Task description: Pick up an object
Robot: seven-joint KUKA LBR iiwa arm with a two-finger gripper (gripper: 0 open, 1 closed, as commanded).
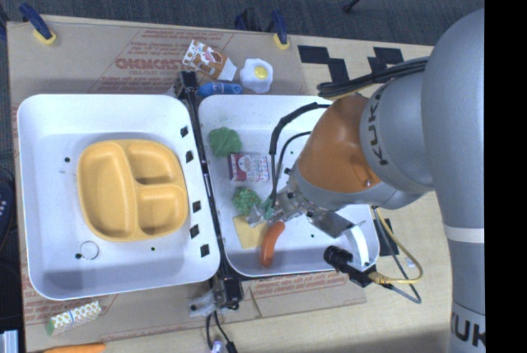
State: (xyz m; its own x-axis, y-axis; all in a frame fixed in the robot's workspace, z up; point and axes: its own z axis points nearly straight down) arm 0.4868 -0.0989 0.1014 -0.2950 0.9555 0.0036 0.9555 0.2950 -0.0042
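The right bin holds a green leafy piece, a red and white packet, a small broccoli, a yellow wedge and an orange carrot. My gripper is low in this bin, under the orange wrist band. Its tip sits right beside the broccoli, just above the carrot's upper end and the wedge. The arm's bulk hides the right half of the bin.
In the left bin lies a yellow divided tray. Behind the bins sit a fried-egg toy, a blue item and a small carton. A wrapped candy lies at the front left. Cables trail at the right.
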